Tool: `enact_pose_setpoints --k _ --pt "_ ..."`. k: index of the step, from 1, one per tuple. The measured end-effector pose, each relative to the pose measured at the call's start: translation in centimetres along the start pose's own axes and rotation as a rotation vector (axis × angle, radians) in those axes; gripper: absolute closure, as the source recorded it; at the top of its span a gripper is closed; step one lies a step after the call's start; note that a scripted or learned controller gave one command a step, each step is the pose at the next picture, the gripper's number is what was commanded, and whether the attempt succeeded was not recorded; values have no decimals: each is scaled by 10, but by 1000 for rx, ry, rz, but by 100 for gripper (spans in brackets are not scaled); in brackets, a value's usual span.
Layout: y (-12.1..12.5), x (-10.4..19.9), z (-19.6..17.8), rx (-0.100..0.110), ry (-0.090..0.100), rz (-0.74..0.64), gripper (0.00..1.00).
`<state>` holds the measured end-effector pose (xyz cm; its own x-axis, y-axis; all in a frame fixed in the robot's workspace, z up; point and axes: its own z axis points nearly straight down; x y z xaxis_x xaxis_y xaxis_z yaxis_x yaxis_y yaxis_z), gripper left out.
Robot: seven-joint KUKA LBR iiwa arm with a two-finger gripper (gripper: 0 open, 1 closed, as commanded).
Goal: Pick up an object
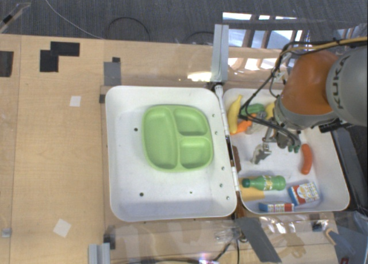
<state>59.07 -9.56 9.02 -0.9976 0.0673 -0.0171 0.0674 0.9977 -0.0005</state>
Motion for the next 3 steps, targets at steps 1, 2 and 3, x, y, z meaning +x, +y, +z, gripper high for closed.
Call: enact_pose_setpoints --k 1,2,3 --pt "9 -38 0 1 29 76 0" --pt "7 -18 1 -1 3 15 0" --pt "9 -19 1 1 2 1 0"
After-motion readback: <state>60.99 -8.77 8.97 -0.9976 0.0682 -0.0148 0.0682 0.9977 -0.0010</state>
